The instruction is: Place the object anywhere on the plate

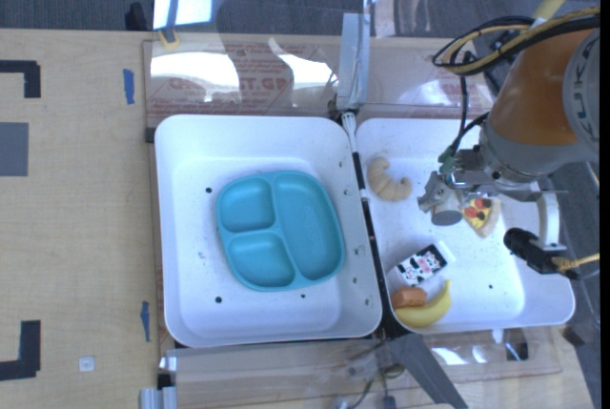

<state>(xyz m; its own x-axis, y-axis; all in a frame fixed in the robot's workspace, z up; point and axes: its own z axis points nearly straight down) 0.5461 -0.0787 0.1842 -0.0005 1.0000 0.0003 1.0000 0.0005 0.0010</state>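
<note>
The gripper point(444, 199) hangs low over the right bin point(534, 297), in its upper middle part, at the end of the grey arm point(538, 107) with the orange band that comes in from the right. Whether the gripper is spread or pressed together cannot be told from this slanted view, and nothing can be seen pinched in it. Just to its right, touching or nearly touching the metal of the gripper, lies a small pizza slice toy point(481, 214) with yellow and red on it, resting on the bin floor. To the gripper's left, near but apart, lies a tan croissant point(387, 179), close to the wall that divides the two bins. Lower in the same bin sits a small black-and-white patterned block point(420, 265), and just below it a yellow banana point(428, 304) with an orange piece point(408, 296) against its left end, near the bin's front left corner. All of these things lie in the right bin, none on the plate. The left bin point(186, 207) holds the blue plate point(279, 229), which has three compartments and lies flat in the middle, well apart from the gripper. Both bins sit side by side on the pale wooden worktop point(67, 235), with black and yellow cables point(477, 40) looping above the arm
</note>
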